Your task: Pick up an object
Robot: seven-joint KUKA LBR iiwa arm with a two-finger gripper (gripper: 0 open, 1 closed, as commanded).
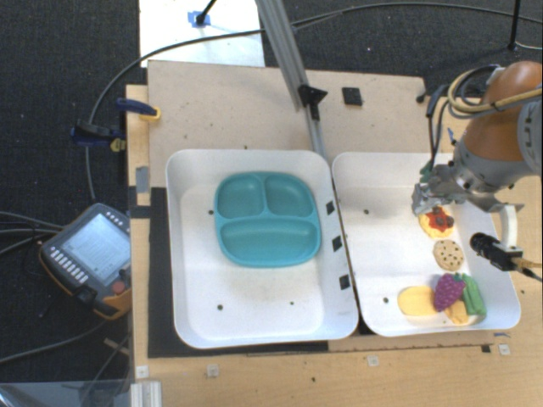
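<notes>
Bench (254,108): tan board top, bearing 2 shallow white bins side by side.
Left bin (195,295): white, near the middle of the view, holding 1 teal plate in its upper half.
Right bin (382,227): white, touching the left bin along the shared edge; toy food grouped along its right side and lower right corner.
Arm (501,134): grey with an orange band, reaching in from the right, bent down over the upper right part of the right bin.
Teal plate (267,220): rounded, split into 3 compartments, 2 small above and 1 wide below, lying flat.
Pendant (89,257): grey handheld unit with a screen and orange trim, on the dark floor left of the bench, cables trailing from it.
Gripper (433,200): low over the right bin, directly above the pizza-like piece; cannot tell whether open or closed, and nothing seen held.
Grapes (450,291): purple toy bunch, lower right corner of the right bin, touching the yellow piece and the green piece.
Yellow piece (416,302): flat, rounded, just left of the grapes.
Green piece (473,297): narrow, just right of the grapes.
Cookie (447,253): round, tan, speckled, between the pizza-like piece and the grapes.
Pizza-like piece (439,222): small, yellow with red on top, partly under the gripper.
</notes>
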